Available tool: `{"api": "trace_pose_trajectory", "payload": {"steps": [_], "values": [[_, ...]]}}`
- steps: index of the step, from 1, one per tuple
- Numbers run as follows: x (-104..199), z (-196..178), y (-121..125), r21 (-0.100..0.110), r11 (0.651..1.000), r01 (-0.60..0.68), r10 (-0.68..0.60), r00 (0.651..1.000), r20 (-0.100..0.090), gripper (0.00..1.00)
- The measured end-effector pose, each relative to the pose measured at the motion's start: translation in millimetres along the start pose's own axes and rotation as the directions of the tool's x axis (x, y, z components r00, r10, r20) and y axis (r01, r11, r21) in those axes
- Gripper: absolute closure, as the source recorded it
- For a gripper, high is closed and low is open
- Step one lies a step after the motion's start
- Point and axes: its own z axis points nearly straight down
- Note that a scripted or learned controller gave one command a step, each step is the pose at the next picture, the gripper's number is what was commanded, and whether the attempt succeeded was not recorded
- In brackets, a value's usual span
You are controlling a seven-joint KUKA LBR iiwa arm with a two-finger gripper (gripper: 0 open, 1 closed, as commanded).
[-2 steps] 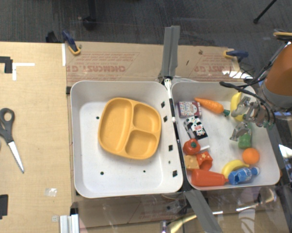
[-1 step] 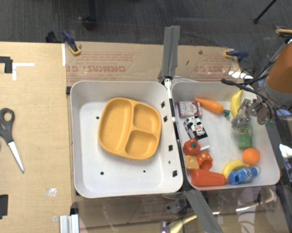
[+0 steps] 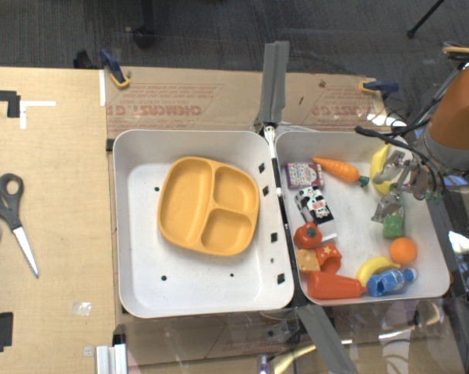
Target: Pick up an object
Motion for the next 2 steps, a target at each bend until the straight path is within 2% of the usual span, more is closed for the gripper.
{"api": "trace_pose_trajectory", "payload": {"steps": [1, 2], "values": [[5.4, 21.0, -2.9, -0.001, 0.995, -0.104, 0.104, 0.995, -0.013, 0.0], [3.6, 10.4, -2.6, 0.0, 0.995, -0.101, 0.101, 0.995, -0.007, 1.0]]}}
